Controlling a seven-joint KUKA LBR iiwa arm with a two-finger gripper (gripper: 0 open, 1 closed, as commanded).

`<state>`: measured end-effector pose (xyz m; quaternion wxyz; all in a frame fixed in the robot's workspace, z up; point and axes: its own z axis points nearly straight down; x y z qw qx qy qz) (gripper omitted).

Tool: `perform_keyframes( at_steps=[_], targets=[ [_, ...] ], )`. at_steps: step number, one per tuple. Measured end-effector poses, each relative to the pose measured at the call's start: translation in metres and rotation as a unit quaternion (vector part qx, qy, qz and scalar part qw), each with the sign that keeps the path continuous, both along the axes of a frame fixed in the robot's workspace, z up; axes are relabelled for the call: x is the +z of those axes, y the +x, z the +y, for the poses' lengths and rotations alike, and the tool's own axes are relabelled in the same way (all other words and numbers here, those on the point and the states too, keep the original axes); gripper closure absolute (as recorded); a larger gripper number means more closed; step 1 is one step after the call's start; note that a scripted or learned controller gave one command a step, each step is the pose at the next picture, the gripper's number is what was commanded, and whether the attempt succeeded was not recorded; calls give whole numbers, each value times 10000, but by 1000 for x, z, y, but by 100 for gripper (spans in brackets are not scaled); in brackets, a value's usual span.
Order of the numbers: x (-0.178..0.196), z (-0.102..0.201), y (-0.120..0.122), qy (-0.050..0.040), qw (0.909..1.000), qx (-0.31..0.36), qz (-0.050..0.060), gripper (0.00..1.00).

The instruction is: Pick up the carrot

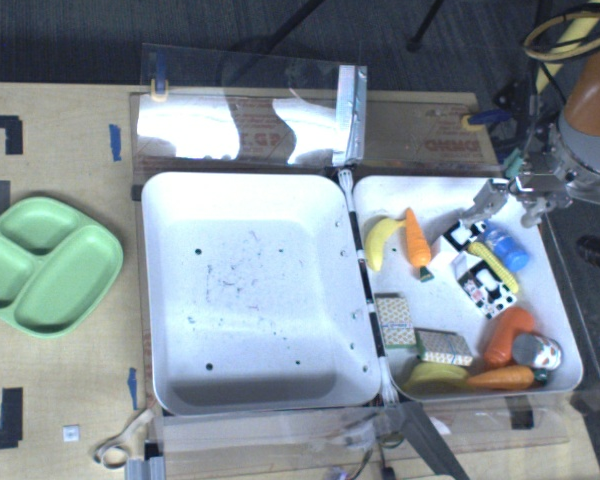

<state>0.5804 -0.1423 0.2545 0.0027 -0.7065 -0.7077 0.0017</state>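
Carrot [415, 242] lay in right bin [560, 298] near far-left corner, beside banana [379, 240], long axis running far-to-near. Gripper [508, 194] hovered over far-right edge, empty; spread undeterminable.

Red print on brown board [420, 138] behind bins: blurred, unreadable. Black-and-white patterned card [483, 280] in right bin [565, 303]: marker blocks, no legible letters. Patterned box [395, 320] at right bin's left wall: print too small to read. No readable numbers or brands elsewhere.
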Motion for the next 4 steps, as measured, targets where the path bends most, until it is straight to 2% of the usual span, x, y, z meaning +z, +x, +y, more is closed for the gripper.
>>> perform_keyframes(
  at_steps=[1, 2, 3, 4],
  targets=[
    [44, -19, 15, -6, 10000, 80, -12, 0],
    [178, 5, 62, -20, 9912, -1321, -6, 0],
    [25, 15, 67, -7, 9977, -671, -1, 0],
    [-74, 77, 70, -5, 9991, -421, 4, 0]
  ],
)
